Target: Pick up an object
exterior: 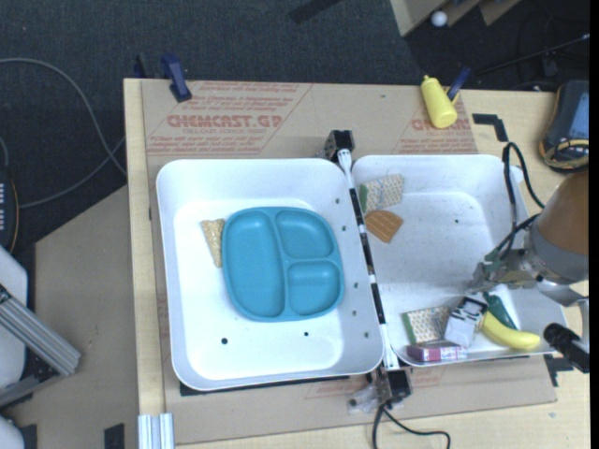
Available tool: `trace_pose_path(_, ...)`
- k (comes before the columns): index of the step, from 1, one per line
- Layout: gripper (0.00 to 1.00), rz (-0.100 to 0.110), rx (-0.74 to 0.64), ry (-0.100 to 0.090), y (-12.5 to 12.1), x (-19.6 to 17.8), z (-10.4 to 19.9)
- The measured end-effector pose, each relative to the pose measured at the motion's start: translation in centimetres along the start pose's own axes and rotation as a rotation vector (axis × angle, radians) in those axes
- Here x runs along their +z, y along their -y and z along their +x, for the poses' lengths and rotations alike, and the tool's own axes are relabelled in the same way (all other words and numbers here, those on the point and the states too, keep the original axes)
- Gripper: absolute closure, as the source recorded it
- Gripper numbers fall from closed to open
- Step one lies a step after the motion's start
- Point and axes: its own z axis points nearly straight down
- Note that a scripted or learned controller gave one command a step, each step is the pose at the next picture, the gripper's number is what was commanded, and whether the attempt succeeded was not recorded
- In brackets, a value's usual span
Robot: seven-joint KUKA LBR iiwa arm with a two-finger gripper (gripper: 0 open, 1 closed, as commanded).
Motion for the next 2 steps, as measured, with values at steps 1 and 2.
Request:
trace_pose_path(1,0.0,0.0,0.0,0.0,0.0,0.0,0.0)
trace_pose_path(2,0.0,0.024,-0.002,-0.009,-4.8,-10.1,7.2)
